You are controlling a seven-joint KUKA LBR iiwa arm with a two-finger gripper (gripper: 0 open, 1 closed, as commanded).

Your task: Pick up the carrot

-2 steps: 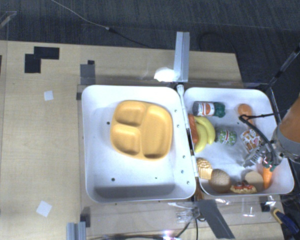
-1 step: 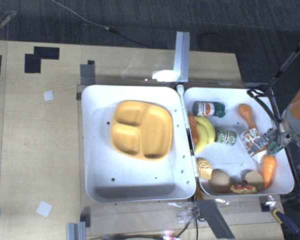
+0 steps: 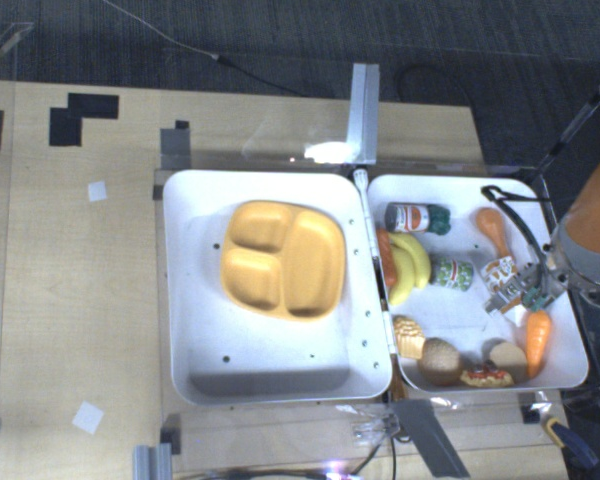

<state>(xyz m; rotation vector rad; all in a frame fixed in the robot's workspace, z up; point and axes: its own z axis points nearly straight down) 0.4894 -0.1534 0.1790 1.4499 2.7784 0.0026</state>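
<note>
Pincer (image 3: 512,293) hovers above tapered orange carrot (image 3: 537,340).

On the worktop (image 3: 70,298), the left bin (image 3: 195,368) holds a yellow tray (image 3: 283,259). In the right bin (image 3: 450,313), the end effector (image 3: 515,293) hangs just above the carrot (image 3: 537,340), near bananas (image 3: 408,265).

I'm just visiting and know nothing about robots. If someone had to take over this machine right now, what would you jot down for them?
Hand: low in the right bin, near its right wall; whether it is open or shut can't be made out.
Carrot: lying in the right bin just below the hand, not seen between its fingers.
Nearby: bananas, two small bottles, other toy food. Yellow divided plate sits in the left bin.
Done: hand brought close to the carrot.
Left: grip it and lift it.
</note>
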